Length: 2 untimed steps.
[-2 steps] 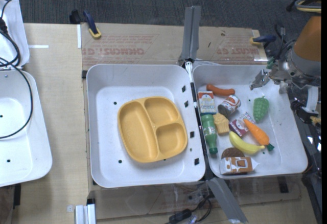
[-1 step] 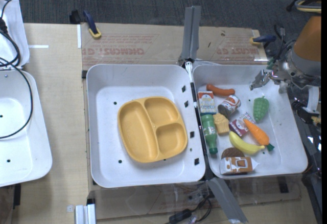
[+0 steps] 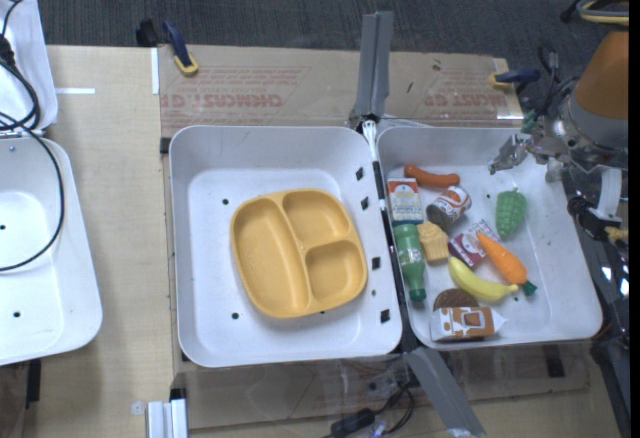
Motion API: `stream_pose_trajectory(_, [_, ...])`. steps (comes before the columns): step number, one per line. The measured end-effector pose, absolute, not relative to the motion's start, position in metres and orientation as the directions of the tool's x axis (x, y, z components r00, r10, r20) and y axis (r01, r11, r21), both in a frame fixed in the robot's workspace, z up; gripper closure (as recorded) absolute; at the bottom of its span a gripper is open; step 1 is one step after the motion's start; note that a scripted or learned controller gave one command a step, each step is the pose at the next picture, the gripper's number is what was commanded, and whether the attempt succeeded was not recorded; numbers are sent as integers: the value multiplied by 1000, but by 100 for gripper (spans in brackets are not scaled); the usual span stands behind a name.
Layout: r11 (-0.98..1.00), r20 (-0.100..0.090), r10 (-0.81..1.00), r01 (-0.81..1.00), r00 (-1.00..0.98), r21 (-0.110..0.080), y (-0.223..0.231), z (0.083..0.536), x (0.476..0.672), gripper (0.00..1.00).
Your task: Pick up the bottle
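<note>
So the green bottle (image 3: 408, 261) is lying on its side in the right bin (image 3: 560, 326), pressed up against that bin's left wall, with its cap end pointing toward the near edge. Using the bottle as the anchor: a small red-and-white carton (image 3: 403, 199) sits just beyond its far end, touching or nearly so. A yellow cheese-looking wedge (image 3: 434, 242) is just to its right. Farther right of that there's a wrapped snack (image 3: 466, 246), a carrot (image 3: 499, 258) and a banana (image 3: 480, 282) all bunched together. Near the bottle's cap end, a bit to the right, is a brown-and-white box (image 3: 463, 322) with a cookie-like thing (image 3: 455, 298) above it. A hot dog (image 3: 431, 175) and a green bumpy fruit (image 3: 511, 212) lie further off, toward the back of the bin.

The gripper (image 3: 510, 156) is well away from the bottle, hovering over the back right part of the same bin. Honestly I cannot tell how it's set, too small and cluttered.

To the bottle's left, over the wall, the other bin (image 3: 200, 256) holds a yellow divided tray (image 3: 298, 251).
</note>
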<state>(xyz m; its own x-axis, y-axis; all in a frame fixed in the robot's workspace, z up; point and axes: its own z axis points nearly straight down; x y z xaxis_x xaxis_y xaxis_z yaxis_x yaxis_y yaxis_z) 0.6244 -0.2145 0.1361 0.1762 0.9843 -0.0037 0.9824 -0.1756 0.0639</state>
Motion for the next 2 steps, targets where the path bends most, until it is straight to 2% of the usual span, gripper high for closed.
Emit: stream_pose_trajectory(2, [-152,-6,988,986,152,66,-214,136,625,0])
